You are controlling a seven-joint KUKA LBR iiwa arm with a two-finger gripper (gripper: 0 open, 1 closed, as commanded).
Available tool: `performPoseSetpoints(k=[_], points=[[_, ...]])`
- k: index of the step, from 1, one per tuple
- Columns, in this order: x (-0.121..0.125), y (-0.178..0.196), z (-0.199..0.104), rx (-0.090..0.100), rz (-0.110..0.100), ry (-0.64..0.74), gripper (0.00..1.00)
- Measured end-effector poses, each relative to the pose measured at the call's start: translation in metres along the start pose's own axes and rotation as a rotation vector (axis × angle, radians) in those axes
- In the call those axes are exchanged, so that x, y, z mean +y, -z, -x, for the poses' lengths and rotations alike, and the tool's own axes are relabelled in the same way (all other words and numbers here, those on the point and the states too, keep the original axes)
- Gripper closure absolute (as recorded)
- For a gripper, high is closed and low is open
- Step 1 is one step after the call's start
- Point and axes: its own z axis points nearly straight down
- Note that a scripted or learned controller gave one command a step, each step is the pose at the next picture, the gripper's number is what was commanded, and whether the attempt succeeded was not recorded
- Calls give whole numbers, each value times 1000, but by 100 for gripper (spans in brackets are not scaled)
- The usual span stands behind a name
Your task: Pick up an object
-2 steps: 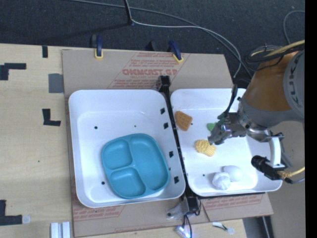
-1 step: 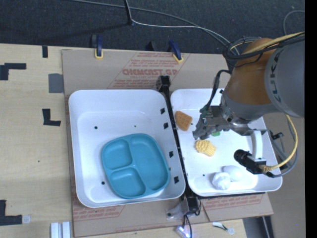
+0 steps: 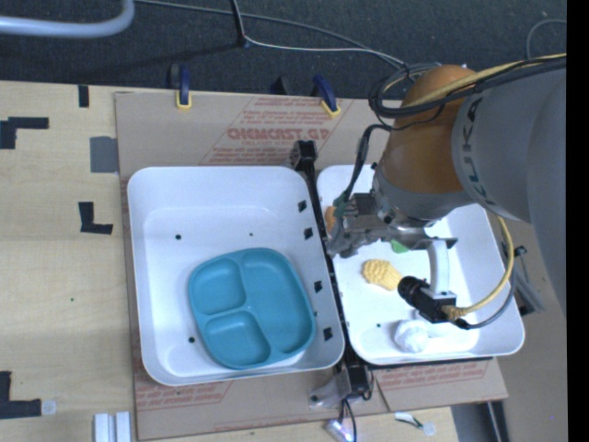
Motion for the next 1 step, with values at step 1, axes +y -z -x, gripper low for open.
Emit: performPoseSetpoints(k=[1], points=[[14,-13,-51,0,-1,-1,100]])
